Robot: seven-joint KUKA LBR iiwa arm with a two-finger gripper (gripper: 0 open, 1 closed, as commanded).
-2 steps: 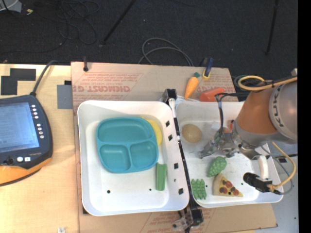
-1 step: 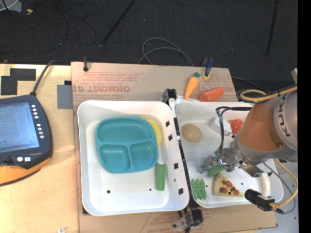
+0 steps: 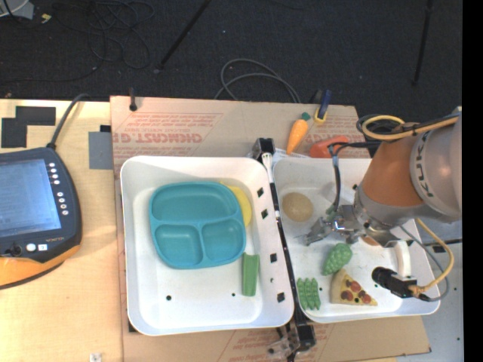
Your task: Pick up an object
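Note:
My gripper [image 3: 326, 231] hangs low in the right bin [image 3: 317, 173], near its middle. A green bumpy toy vegetable [image 3: 337, 259] lies just below and right of it, close to the gripper or touching it. A tan round cookie [image 3: 297, 207] sits to its upper left. A pizza slice [image 3: 352, 289] and a green ridged piece [image 3: 308, 292] lie by the bin's front wall. I see nothing between the gripper's tips.
The left bin [image 3: 143, 277] holds a teal divided plate [image 3: 198, 223] over a yellow piece [image 3: 243, 204], and a green stick [image 3: 250, 274]. A toy carrot [image 3: 298, 134] and a red item [image 3: 329, 147] lie on the cardboard behind the bins. A tablet [image 3: 30, 202] sits far left.

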